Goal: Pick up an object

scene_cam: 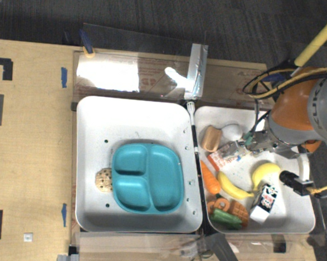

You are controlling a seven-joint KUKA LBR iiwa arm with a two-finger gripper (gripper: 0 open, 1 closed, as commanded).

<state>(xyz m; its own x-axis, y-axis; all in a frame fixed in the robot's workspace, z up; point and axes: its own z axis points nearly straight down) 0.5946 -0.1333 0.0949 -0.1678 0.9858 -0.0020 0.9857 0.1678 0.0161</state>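
On the tan bench [27, 162], the right bin [299, 220] held a banana [249, 180]. The pincer [251, 141] hovered near it, its grip unclear; descent and aiming seemingly came next.

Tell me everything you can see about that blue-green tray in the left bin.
The tray is teal, looks like smooth moulded plastic, and has rounded corners. Raised ridges split it into three compartments: two smaller ones on its left side and one long one on its right. It lies flat, right side up, slightly turned, on the floor of the left white bin, toward the near side. A speckled cookie sits against its left edge. Its compartments hold nothing.
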